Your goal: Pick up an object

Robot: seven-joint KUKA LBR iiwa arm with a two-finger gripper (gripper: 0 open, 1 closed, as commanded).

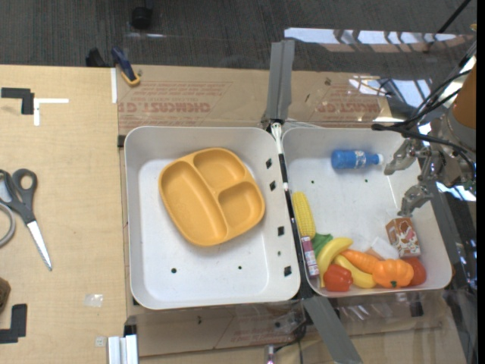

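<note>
The two-finger gripper (409, 179) hangs over the right white plastic bin (356, 192), fingers apart and holding nothing, likely poised to descend. Just near of it lies a small brown-and-white carton (404, 237); plastic toy vegetables (362, 268) crowd the near wall.

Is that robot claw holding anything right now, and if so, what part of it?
Nothing. The gripper hangs open over the right bin, with nothing between its fingers. The carton lies just below it and the blue bottle to its left.
</note>
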